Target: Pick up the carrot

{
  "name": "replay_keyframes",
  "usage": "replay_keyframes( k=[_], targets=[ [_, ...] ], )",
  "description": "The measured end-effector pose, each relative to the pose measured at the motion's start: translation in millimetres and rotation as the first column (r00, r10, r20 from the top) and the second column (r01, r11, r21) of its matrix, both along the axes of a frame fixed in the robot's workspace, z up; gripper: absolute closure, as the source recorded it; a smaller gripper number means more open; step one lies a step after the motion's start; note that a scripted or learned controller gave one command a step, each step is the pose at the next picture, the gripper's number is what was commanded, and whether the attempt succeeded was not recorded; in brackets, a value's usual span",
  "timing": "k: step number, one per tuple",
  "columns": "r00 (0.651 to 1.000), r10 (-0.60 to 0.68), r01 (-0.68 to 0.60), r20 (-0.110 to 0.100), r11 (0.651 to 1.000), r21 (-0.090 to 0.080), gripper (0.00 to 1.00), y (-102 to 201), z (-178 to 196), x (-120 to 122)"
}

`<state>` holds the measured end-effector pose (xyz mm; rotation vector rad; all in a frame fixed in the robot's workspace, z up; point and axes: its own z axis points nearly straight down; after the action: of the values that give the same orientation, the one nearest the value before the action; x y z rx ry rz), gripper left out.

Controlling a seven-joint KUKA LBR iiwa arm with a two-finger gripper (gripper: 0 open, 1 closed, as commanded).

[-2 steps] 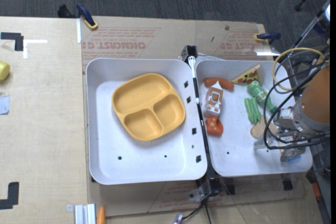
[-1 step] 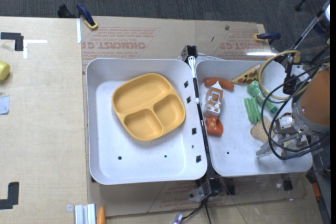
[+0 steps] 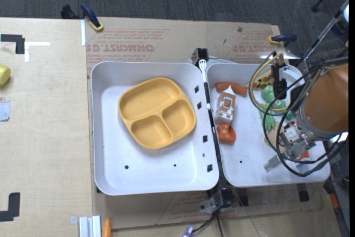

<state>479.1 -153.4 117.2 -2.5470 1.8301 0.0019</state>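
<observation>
- The carrot [image 3: 231, 87] lies in the right bin [image 3: 244, 174], at its upper left corner, just above a small white carton [image 3: 225, 107] and a red tomato-like piece [image 3: 226, 133].
- The pincer [image 3: 288, 144] sits low over the right side of the same bin, well apart from the carrot; whether it is apart or together cannot be told behind the cables.
- Judged progress: nothing grasped; approach, closing and lift are all left.
- The yellow divided plate [image 3: 157, 112] occupies the left bin [image 3: 111, 175].

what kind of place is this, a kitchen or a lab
Likely a robotics lab bench, not a kitchen: two white bins clamped over cardboard, toy food like the carrot, and a cabled robot arm.
</observation>
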Motion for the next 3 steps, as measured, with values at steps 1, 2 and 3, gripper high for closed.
replay_keyframes(
  k=[1,2,3],
  targets=[
    [0.894,0.448,-0.448,-0.002,0.894,0.0,0.0,30,-26,-1],
    [0.767,0.641,-0.641,0.01,0.767,0.013,0.0,-44,-25,8],
    [0.589,0.808,-0.808,0.002,0.589,-0.003,0.0,-43,-25,9]
  ],
)
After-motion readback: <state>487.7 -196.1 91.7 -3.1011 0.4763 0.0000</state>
